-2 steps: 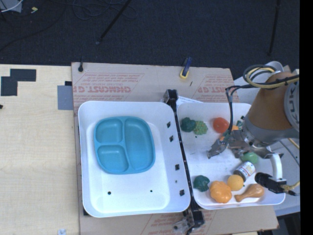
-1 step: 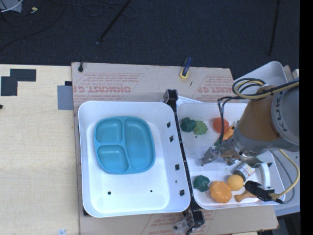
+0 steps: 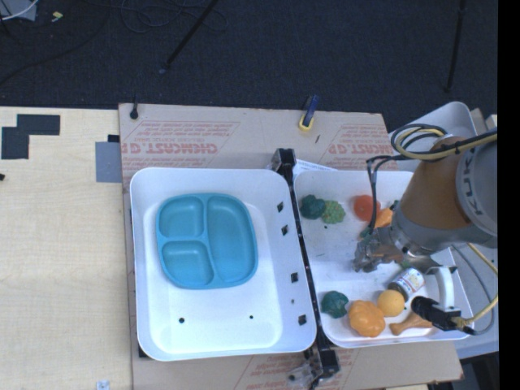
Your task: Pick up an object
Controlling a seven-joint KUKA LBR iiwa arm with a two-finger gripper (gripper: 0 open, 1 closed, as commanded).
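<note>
My gripper (image 3: 368, 258) hangs low over the middle of the right bin (image 3: 325, 254), below the grey arm and its orange band. Just behind it lie a red round piece (image 3: 363, 207) and an orange piece (image 3: 383, 216), partly hidden by the wrist. At the bin's back left sit a dark teal lump (image 3: 312, 207) and a light green lump (image 3: 332, 212). Along the front lie another teal lump (image 3: 334, 303), an orange fruit (image 3: 367, 319), a yellow ball (image 3: 391, 302), a small white bottle (image 3: 406, 283) and a wooden-handled tool (image 3: 422, 317).
The left bin (image 3: 154, 299) holds a blue divided plate (image 3: 206, 240). A black divider (image 3: 294, 242) runs between the two bins. Both stand on cardboard (image 3: 211, 140) with a yellow-blue clamp (image 3: 308, 114) at its back edge. Cables loop beside the arm on the right.
</note>
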